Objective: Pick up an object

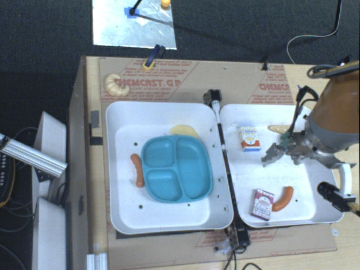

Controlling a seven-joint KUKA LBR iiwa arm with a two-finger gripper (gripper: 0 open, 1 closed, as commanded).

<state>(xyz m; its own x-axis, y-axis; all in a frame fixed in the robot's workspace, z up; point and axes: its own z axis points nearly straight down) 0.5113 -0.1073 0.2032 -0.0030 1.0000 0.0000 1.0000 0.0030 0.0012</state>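
Bench on dark carpet, seen from above

A cardboard sheet (169, 77) with red print covers the bench top, and dark carpet (39, 44) surrounds it. A shiny metal plate (121, 21) lies on the floor beyond the bench. A thin cable (315, 36) loops at upper right, and a grey metal rail (34, 155) juts in at left.

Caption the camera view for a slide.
Gripper hovers in the right bin near a small carton; blue divided plate fills the left bin.
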